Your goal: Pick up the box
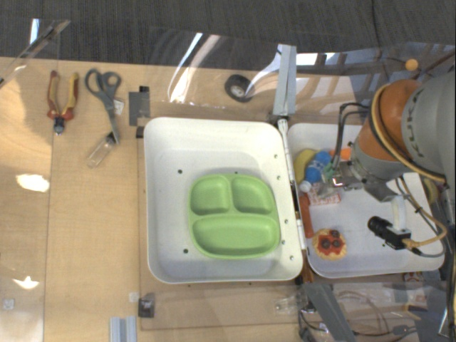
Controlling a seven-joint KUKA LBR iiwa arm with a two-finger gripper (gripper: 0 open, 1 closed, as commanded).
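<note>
Bottom-edge clutter aside, hand hangs low in the right bin, whether apart or together I cannot tell, over the small box at center-right of frame: it should straddle it squarely before closing.

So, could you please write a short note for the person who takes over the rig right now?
Hand: low in the right bin, over a cluster of items at its left side; nothing seen held.
Box: I take it to be the small white and red item just below the hand, lying on the bin floor.
Left bin: holds a green divided tray.
Done: arm is over the cluster.
Left: grasp and lift the box.
</note>
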